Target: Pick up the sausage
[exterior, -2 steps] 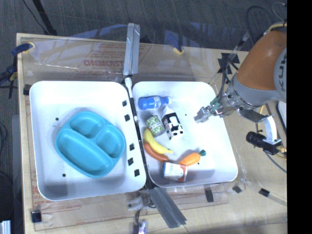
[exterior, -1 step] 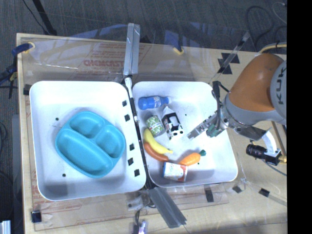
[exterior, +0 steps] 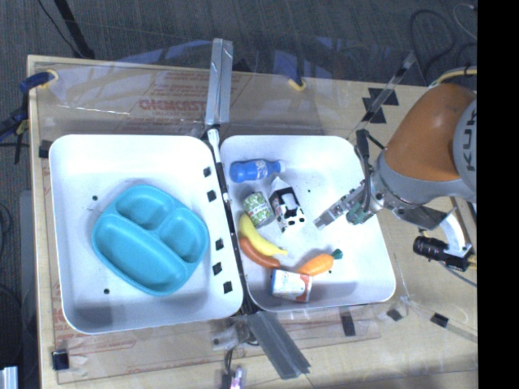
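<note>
1. My gripper (exterior: 334, 214) hangs over the right bin (exterior: 369, 278); whether it is apart or together I cannot tell.
2. Sausage (exterior: 258, 254) lies against the banana (exterior: 258, 237), beside the carrot (exterior: 316, 264), well apart from me; pick not yet begun.

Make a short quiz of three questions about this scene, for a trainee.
1. True or false: the blue tray lies in the left bin.
2. Which thing touches the sausage? A) bottle B) banana C) carton
3. Fill in: the gripper hangs over the ____ bin.

Key: 1. true. 2. B. 3. right.
</note>
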{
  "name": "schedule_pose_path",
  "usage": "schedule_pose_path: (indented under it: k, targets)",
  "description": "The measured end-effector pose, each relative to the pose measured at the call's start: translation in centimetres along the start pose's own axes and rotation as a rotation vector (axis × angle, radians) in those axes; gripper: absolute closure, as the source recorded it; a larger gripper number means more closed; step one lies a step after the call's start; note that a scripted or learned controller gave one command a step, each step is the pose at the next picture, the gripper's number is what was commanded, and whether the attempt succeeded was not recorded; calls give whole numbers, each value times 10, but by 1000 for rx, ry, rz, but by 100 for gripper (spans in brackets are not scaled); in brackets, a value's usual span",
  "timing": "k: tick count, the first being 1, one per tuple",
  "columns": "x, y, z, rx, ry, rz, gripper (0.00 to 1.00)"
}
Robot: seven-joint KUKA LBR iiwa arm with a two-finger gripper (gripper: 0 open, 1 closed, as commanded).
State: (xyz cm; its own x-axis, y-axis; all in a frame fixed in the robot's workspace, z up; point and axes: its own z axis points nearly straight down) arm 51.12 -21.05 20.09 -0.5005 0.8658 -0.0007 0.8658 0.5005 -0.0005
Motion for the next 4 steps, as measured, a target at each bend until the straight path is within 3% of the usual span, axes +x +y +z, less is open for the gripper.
schedule_pose_path:
  k: [1,2,3,4]
  targets:
    - [-1,1,-10,-1,-2,-5,100]
    - [-19,37,31,-1,0,-225,100]
    - [-19,38,21,-1,-2,-230,100]
    - [1,0,-9,1,2,-162,100]
